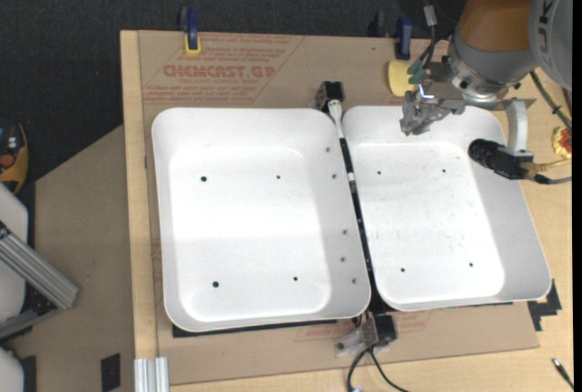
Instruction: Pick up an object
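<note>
My gripper hangs from the grey and orange arm over the far left corner of the right bin, close to its back rim. Nothing shows beneath it except the white bin floor. A small pale yellow object lies on the board just behind that rim, up and left of the gripper and outside the bin. The left bin shows its white floor with a few dark dots.
A black cylindrical fitting with a cable reaches over the right bin's right side. A black bracket sits at the far end of the seam between the bins. Blue clamps hold the cardboard base at the back.
</note>
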{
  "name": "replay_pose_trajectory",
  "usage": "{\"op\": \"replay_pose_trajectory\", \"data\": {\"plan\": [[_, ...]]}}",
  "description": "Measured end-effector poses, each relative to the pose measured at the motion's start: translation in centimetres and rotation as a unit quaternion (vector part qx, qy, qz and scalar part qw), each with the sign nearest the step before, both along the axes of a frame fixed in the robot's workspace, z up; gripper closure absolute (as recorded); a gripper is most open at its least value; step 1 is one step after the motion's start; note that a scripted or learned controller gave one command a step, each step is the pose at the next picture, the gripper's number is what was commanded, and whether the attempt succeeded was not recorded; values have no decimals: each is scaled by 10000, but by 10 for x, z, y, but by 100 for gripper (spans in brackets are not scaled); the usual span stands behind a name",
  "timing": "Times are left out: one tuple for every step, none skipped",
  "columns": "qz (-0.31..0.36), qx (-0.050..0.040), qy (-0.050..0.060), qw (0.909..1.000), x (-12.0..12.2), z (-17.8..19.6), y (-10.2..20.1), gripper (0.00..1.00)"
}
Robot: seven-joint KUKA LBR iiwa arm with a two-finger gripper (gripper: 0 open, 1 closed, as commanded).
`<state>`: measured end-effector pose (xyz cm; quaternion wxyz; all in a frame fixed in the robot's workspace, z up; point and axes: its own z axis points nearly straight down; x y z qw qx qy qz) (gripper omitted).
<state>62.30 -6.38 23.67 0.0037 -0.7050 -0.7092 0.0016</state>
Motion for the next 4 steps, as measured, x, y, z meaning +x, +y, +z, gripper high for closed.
{"op": "replay_pose_trajectory", "data": {"plan": [[-6, -12, -72, 10000, 4, 60, 34, 100], [-22, -16, -63, 10000, -8, 84, 36, 100], [-34, -11, -34, 10000, -32, 97, 29, 100], [-21, -12, -35, 10000, -34, 99, 38, 100]]}}
